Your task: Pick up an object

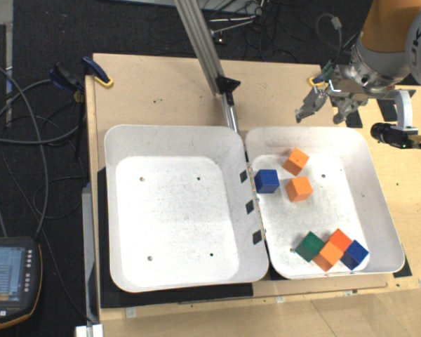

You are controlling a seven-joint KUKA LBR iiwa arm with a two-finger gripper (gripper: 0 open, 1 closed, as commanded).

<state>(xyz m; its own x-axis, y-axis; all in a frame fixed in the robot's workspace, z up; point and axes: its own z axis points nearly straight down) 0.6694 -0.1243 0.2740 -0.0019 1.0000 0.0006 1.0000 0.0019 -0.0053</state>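
Plywood bench (168, 83) carries two white bins; the right bin (379, 188) holds every cube. Near its far edge lie a blue cube (266, 181) and two orange cubes (295, 161) (299, 189), each apart. These look light, rigid and smooth, best pinched across flat opposite faces. By the near edge, a green cube (310, 246) touches a tight cluster, awkward to grip. The gripper (328, 106) hovers beyond the far rim, fingers seemingly spread; glare blurs them.

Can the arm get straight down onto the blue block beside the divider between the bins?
Probably yes. The blue block sits apart from the two orange blocks, with nothing over it. The gripper hangs above the right bin's far edge. The bin wall close on one side could crowd the jaws.
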